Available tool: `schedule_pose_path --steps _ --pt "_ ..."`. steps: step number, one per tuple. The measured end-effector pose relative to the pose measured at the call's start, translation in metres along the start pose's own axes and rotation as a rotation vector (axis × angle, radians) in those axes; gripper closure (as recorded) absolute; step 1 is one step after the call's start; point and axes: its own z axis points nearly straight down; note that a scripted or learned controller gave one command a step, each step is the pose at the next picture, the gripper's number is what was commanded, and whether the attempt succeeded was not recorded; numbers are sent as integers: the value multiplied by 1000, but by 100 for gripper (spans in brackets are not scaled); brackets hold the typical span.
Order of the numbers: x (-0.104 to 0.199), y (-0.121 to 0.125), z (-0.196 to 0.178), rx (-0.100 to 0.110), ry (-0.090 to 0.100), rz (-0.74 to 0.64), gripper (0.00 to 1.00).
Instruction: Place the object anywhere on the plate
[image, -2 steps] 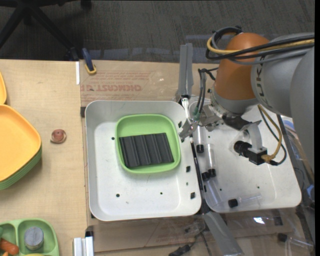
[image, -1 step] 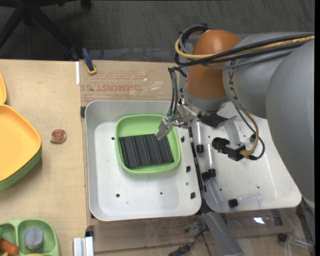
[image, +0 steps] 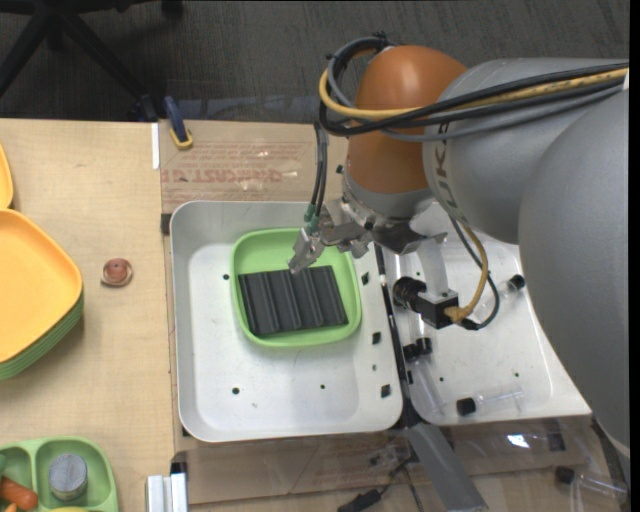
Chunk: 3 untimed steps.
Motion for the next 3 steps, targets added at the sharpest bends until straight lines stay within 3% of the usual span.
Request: schedule_pose_path --steps 1,2,3 --pt "-28 44 10 1 -1 87 0" --pt "-32 27 -50 1 -1 213 0" --pt "7 14 -34 3 -1 270 0"
